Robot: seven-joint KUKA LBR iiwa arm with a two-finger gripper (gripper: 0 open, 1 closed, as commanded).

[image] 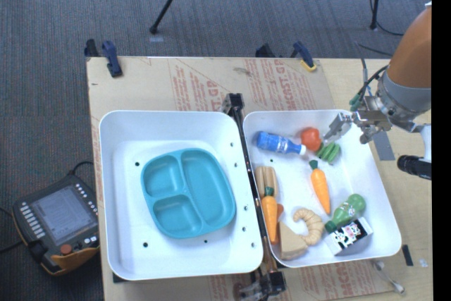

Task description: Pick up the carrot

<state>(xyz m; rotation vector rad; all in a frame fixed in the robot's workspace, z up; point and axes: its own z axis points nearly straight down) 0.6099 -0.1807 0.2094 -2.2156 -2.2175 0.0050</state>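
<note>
The arm point(416, 60) enters from the right, its upper part cut off by the frame edge. The hand point(356, 125) hangs over the upper right corner of the right bin point(384, 180), fingers spread wide, nothing between them. One finger point(337, 127) reaches down toward the green item point(328, 151), whose kind is hard to make out; contact cannot be judged.

Right bin: two carrots. One carrot point(320, 187) lies free near the centre, leaf end toward the green item. The second carrot point(270, 216) lies by the left wall, against a wooden block point(265, 178). Also here: a blue bottle point(278, 143), a tomato point(311, 138) touching the green item, a croissant point(309, 223), a bread wedge point(290, 242), a green bottle point(347, 211) and a milk carton point(350, 236).

Left bin point(120, 151): one blue tray point(187, 192) with three compartments.

The central carrot has bare floor on both sides. The worktop point(176, 81) shows bare board behind the bins, with clamps point(110, 56) along its far edge. A pendant point(56, 222) lies on the floor at the left.
</note>
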